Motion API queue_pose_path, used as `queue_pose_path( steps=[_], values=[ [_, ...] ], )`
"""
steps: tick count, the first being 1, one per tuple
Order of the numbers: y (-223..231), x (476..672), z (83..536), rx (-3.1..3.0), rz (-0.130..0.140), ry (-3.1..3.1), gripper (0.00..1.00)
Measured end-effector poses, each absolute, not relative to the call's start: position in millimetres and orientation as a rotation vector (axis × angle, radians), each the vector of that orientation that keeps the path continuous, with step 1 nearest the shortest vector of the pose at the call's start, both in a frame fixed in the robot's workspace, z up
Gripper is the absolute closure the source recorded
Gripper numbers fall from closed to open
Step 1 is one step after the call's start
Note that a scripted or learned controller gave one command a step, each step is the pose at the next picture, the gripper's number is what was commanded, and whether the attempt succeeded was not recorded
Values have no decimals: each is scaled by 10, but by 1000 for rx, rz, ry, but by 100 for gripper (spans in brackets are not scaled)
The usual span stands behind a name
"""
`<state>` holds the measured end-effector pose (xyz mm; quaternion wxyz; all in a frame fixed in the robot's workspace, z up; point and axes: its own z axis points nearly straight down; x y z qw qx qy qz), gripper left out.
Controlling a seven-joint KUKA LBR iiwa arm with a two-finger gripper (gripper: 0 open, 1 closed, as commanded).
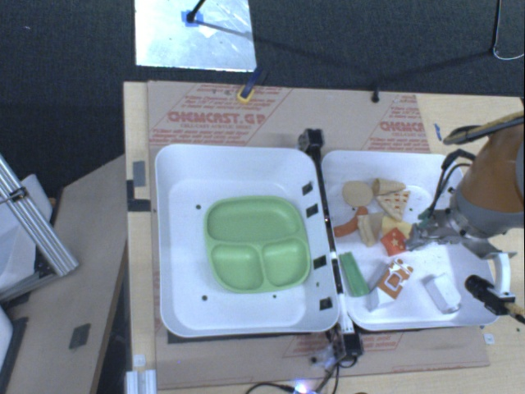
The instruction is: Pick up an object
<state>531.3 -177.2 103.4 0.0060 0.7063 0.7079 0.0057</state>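
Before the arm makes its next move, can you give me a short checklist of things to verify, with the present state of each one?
1. Objects lie in the right bin: ok; a red block, a green block and others are there.
2. Gripper is over the right bin, near the red block: ok.
3. Finger state: cannot tell; the arm's body hides it.
4. Something held already: cannot tell.
5. Left bin carries the green tray, away from the arm: ok.
6. Objects apart enough for a clean grasp: not ok; the pile by the red block is crowded.
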Motion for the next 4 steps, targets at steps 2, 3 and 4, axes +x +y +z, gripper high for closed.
queue_pose_path(
  steps=[2, 3, 4],
  values=[
    [-1618, 5225, 2136, 2213, 4, 2224, 100],
    [-1619, 5238, 2250, 2213, 3, 2224, 100],
    [-1001, 5401, 2285, 2208, 5, 2233, 100]
  ],
)
